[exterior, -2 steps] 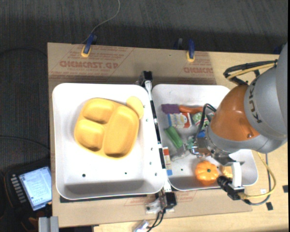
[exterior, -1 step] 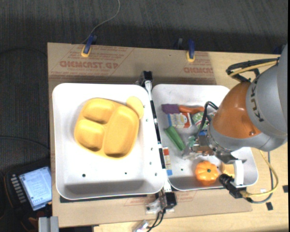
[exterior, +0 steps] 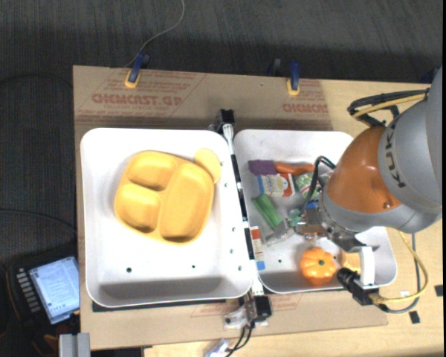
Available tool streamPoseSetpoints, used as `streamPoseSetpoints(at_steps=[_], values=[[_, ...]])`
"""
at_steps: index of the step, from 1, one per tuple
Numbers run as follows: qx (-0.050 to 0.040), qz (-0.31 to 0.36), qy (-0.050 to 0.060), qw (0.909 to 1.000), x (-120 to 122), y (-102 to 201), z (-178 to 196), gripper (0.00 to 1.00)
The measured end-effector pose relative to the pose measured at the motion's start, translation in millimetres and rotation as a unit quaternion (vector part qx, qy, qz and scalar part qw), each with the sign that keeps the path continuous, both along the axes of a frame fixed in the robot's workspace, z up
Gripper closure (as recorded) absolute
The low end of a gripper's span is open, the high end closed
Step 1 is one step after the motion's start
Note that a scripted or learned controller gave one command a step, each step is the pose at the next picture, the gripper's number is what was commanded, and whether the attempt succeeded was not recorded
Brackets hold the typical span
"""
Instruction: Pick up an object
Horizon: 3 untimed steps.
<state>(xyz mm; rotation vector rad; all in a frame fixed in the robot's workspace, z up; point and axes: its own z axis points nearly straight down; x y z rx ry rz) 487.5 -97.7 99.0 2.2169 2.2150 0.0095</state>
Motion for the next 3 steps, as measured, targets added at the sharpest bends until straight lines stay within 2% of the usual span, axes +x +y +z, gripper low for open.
streamPoseSetpoints(at_steps=[1,2,3], values=[[-0.0002,0.001,0.001,1.0,74.3,2.2,-9.8,0.0],[-0.0009,0.001,-0.001,1.0,75.4,1.9,1.1,1.0],[0.0008,0.001,0.005,1.0,31.6,116.9,85.4,1.0]])
